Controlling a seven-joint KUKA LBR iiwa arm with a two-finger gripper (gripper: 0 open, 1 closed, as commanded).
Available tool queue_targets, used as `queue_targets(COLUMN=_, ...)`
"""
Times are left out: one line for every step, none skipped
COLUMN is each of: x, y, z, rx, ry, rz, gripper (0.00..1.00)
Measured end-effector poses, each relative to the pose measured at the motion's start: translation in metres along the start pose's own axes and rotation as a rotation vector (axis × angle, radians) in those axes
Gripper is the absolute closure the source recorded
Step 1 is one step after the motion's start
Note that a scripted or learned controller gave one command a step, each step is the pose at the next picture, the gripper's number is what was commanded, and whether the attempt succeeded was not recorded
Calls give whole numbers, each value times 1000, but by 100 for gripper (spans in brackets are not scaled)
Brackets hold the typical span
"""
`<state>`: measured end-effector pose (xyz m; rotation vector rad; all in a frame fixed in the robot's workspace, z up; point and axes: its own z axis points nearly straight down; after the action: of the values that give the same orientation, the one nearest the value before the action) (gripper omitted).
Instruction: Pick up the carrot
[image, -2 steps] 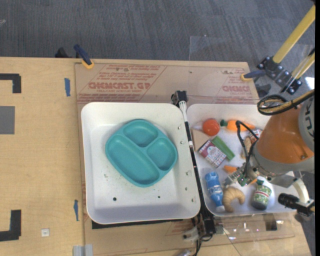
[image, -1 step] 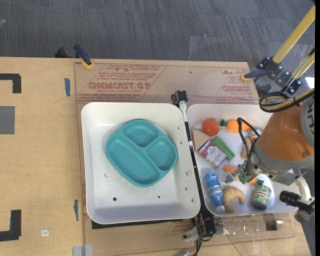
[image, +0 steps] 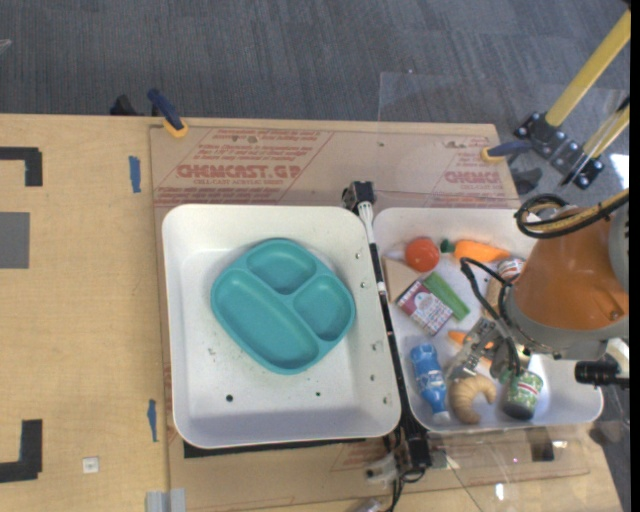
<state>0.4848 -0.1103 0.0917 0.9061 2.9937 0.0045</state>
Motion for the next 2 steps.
queue_targets(x=-2, y=2, z=-11, rx=-5, ry=-9, rz=3, gripper=100)
queue_targets(x=46, y=66, z=-94, rx=3, ry=7, rz=390, gripper=100)
